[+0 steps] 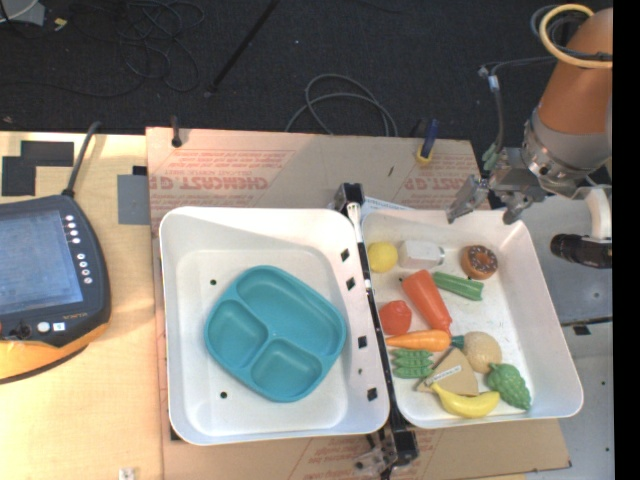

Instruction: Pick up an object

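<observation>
Claw (pixel 490 200) hovering above far right corner of right bin (pixel 560 368), fingers apart, nothing between them. Toy food below: doughnut (pixel 479 261) nearest, then green bean (pixel 458 286) and red pepper (pixel 428 299). Probably approach step; next, lowering squarely over doughnut before closing.

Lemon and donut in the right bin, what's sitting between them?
In the camera view, a small white block lies between the lemon and the donut.
</observation>
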{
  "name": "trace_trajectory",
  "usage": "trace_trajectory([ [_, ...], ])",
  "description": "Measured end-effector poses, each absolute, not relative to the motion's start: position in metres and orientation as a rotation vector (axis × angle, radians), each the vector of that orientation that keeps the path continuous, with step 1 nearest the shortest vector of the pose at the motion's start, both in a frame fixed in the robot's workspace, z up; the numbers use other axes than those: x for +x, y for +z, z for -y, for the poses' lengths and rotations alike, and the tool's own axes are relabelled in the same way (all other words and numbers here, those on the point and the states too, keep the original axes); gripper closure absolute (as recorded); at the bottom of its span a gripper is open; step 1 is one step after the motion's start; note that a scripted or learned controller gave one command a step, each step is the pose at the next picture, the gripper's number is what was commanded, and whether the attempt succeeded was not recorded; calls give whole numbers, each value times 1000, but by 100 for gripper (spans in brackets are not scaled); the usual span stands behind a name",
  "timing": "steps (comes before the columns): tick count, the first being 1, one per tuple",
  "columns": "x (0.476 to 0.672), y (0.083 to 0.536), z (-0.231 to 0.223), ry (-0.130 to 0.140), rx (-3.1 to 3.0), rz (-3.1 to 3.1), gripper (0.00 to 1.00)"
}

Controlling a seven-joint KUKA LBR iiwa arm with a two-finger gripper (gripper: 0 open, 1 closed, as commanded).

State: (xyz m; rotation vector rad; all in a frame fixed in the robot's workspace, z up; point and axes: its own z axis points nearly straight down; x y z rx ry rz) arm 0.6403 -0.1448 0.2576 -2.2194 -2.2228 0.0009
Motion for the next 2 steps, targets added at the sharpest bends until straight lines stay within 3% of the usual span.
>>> trace_trajectory([
  [1, 606, 157, 80, 11, -2208, 2216, 0],
  [2, 612, 85, 82, 5, -2222, 2222, 0],
])
